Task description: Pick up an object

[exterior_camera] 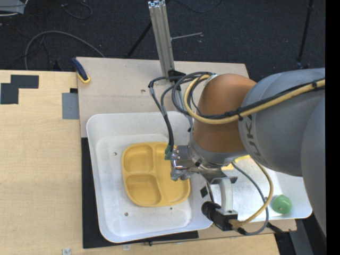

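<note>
floor (pixel 239 15) – dark carpet, cables | bench (pixel 37 158) – pale wood

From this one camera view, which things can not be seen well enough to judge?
- Gripper: the arm's wrist covers its fingers, so open or shut is unclear.
- Yellow divided tray: its right side lies under the wrist.
- Right bin: mostly covered by the grey arm; a green object shows there, too small to identify.
- Left bin: its right wall is behind the arm.
</note>
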Robot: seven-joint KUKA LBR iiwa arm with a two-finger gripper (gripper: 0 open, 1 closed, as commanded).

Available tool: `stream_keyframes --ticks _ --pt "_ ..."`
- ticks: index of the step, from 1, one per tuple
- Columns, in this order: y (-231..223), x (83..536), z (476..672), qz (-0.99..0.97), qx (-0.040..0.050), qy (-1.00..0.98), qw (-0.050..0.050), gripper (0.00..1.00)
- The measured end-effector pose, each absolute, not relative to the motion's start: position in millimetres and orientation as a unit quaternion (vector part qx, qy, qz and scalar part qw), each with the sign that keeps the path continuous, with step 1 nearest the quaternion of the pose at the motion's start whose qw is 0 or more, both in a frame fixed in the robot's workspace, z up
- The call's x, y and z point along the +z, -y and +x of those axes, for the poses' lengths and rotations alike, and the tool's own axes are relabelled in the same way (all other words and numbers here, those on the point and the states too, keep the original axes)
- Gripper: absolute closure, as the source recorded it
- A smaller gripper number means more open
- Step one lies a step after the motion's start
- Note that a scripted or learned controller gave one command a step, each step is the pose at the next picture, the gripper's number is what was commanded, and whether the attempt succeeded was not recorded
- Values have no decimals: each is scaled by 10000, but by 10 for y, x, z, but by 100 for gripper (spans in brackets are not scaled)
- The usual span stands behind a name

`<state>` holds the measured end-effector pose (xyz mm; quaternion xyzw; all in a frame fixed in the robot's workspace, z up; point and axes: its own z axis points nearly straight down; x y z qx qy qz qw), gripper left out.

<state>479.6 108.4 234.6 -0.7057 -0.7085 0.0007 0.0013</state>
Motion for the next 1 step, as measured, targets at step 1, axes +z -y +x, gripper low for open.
stream_keyframes --ticks 1 --pt "-1074 2338 4798 -7065 14 7077 12 0"
